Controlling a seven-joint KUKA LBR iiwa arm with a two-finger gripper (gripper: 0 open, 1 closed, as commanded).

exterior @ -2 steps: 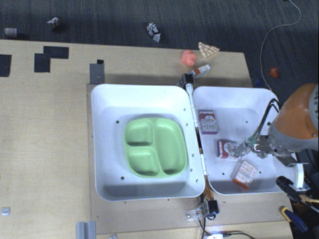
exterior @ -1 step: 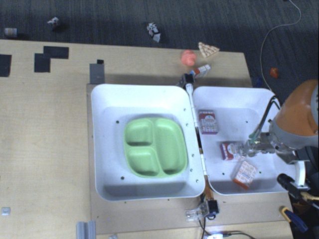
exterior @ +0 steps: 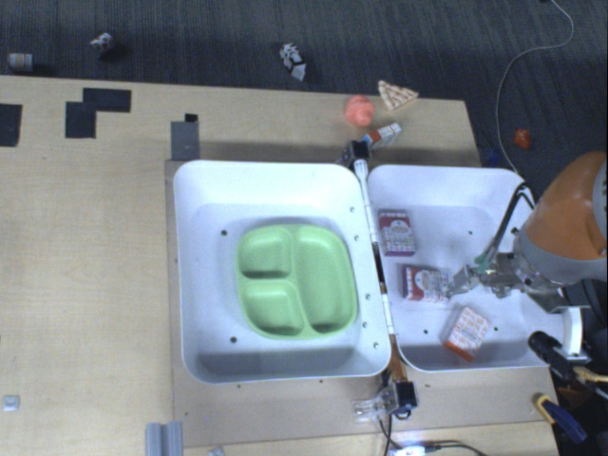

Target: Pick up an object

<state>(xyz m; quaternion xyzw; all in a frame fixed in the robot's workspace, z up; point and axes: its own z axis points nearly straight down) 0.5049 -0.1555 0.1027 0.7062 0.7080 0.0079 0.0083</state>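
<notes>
In the right bin (exterior: 494, 186) lie three small things: a maroon box (exterior: 397, 233) near the back left, a red and white packet (exterior: 414, 281) in the middle left, and an orange and white box (exterior: 468, 332) toward the front. My gripper (exterior: 450, 282) reaches in low from the right, and its tip sits right at the red and white packet's right edge. Whether it touches the packet is unclear. The grey arm with its orange band (exterior: 572, 218) hangs over the bin's right rim.
The left bin (exterior: 195, 255) holds a green divided plate (exterior: 295, 279). Behind the bins, on the bench, lie a pink ball (exterior: 359, 110), a pizza-slice toy (exterior: 397, 95) and a small tube (exterior: 382, 136). Cables run along the front edge.
</notes>
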